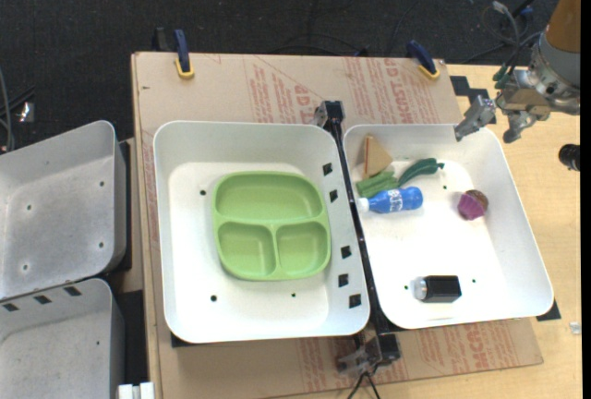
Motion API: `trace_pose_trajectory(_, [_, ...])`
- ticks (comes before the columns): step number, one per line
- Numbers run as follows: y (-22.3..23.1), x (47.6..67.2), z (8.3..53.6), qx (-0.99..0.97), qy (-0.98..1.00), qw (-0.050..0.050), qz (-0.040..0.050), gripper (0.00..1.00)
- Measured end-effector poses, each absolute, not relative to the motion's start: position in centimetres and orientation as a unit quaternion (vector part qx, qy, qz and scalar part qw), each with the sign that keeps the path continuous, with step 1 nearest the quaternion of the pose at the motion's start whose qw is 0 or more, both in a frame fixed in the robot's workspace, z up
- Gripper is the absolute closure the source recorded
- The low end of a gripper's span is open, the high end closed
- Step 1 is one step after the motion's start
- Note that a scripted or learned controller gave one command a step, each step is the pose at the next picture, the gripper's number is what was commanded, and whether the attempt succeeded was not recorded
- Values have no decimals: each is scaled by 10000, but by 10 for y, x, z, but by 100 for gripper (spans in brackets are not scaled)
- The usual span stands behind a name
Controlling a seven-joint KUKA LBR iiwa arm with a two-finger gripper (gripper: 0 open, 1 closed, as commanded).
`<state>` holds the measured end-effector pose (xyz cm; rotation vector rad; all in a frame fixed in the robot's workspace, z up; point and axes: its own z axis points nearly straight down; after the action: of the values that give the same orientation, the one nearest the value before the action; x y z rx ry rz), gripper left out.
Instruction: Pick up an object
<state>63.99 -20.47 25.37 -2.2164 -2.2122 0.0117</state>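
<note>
The gripper [489, 123] hovers over the right bin's [517, 231] far rim, jaws spread, holding nothing. Candidate objects lie below: blue bottle [391, 200], purple object [473, 204], black block [440, 288]. Risk: bottle touches the green object [406, 173] and wedge [373, 156]; crowding may deflect a grasp.

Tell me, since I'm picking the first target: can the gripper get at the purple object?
Probably yes: the purple object lies alone in the right bin, nothing over it, with the open gripper poised near the bin's far corner.
</note>
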Motion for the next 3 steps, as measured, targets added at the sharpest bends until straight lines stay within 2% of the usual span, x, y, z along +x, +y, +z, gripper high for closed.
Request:
trace_pose_trajectory(1, [-204, 642, 263, -7066, -7076, -3, 2, 0])
trace_pose_trajectory(3, [-215, 642, 142, -7074, -7068, 11, 12, 0])
